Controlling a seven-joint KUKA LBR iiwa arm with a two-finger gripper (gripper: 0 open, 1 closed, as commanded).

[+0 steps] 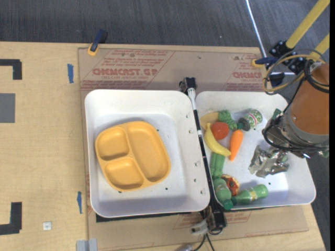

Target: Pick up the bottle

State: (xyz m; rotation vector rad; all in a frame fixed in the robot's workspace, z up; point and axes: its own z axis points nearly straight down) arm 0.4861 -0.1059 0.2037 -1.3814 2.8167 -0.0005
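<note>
One green bottle [250, 194], lying flat.

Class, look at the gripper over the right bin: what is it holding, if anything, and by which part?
Nothing: the gripper hangs over bare bin floor, apart from the green bottle lying nearer the front wall.

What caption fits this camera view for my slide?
Gripper low in the right bin, apart from the green bottle near its front edge; yellow tray in the left bin.
</note>
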